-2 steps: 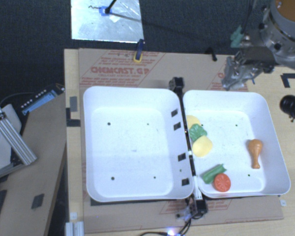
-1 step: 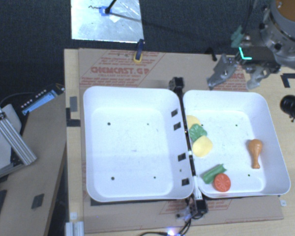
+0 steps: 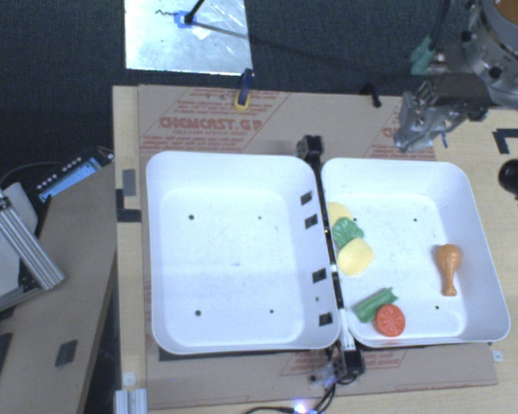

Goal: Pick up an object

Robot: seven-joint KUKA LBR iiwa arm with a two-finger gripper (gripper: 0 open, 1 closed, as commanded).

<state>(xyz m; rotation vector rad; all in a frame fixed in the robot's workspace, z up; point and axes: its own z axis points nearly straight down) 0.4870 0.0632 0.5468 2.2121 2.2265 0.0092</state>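
Your metal two-finger gripper (image 3: 412,136) hovers above right white plastic bin's (image 3: 475,197) far rim, holding nothing; finger spread unclear. Orange toy drumstick (image 3: 448,267), yellow lump (image 3: 355,256), red-green piece (image 3: 385,312) lie inside.

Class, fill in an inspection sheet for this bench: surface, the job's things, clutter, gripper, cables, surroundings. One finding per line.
Surface: two white bins side by side on a cardboard sheet; left bin, right bin.
Job's things: all in the right bin: yellow piece with a green piece on it near the left wall; green pod touching a red tomato at the front; brown drumstick to the right, apart.
Clutter: yellow clip on the cardboard's far edge.
Gripper: gripper above the right bin's far rim, holding nothing seen.
Cables: dark cable across the floor behind.
Surroundings: foil sheet on dark floor; metal frame at left.
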